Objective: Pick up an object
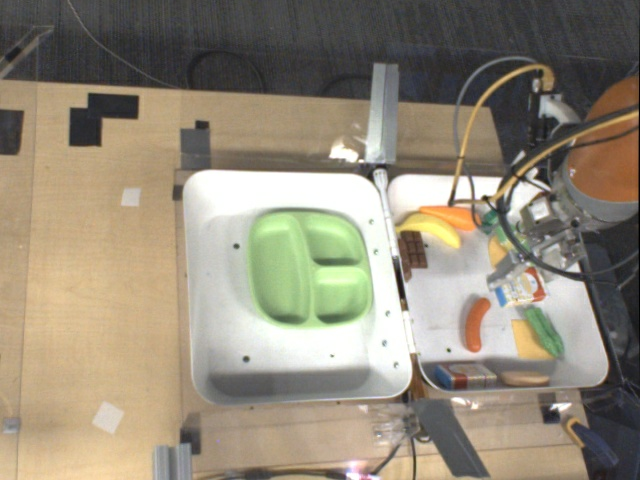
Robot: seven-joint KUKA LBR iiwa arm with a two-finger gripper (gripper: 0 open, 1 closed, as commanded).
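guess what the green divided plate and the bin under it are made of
Green divided plate: likely molded plastic, matte, with even colour, soft rounded compartment walls and no sharp glare. Left bin: probably thin formed plastic, smooth white, slightly glossy, with rounded corners; painted metal can't be excluded.

Two bins sit side by side on the worktop point(90, 298). A divided tray point(308, 268) lies in the left bin point(215, 368). The right bin point(440, 313) holds a banana point(432, 230), sausage point(477, 325) and other small items.
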